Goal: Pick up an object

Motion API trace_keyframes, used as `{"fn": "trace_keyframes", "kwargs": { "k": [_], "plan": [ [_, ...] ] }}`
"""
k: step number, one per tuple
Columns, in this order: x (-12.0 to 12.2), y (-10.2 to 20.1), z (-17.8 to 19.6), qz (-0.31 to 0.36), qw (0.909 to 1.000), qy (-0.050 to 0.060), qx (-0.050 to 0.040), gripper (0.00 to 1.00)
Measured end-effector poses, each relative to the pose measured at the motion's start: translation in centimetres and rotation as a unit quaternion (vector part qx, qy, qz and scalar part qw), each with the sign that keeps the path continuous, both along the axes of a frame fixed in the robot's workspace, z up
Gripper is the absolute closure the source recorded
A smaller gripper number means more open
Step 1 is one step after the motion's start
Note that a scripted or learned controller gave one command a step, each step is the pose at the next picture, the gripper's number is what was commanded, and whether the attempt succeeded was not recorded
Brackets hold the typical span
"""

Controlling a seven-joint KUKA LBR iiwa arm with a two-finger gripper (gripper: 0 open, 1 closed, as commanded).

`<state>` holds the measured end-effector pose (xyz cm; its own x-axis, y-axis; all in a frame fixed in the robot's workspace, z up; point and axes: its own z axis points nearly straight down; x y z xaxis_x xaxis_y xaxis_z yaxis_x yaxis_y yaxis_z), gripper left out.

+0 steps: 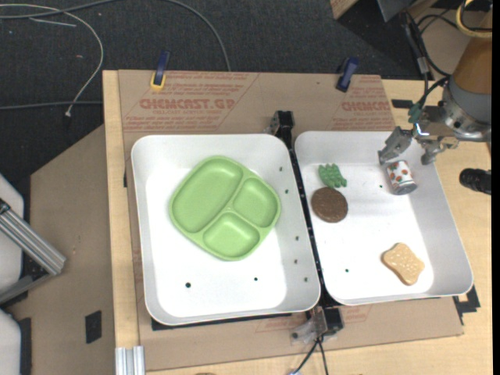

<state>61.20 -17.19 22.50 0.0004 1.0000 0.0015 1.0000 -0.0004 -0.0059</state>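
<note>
White right bin (437, 233) holds a small can (401, 177) at two o'clock. Open end effector (412, 148) hovers just above it, holding nothing.

the brown cardboard sheet (234, 100) under the two bins carries red printed lettering along its far edge. behind the left bin the print reads roughly "chemcast gp", with a line of smaller red print above it too fine to read. behind the right bin the same red lettering repeats, but it is fainter and partly cut off, so i cannot read it fully.
</note>
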Motion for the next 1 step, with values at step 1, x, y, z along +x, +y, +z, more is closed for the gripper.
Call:
{"fn": "trace_keyframes", "kwargs": {
  "k": [1],
  "plan": [
    [-1.01,0.44,-5.59,0.000,1.0000,0.001,0.0005,0.00]
  ]
}}
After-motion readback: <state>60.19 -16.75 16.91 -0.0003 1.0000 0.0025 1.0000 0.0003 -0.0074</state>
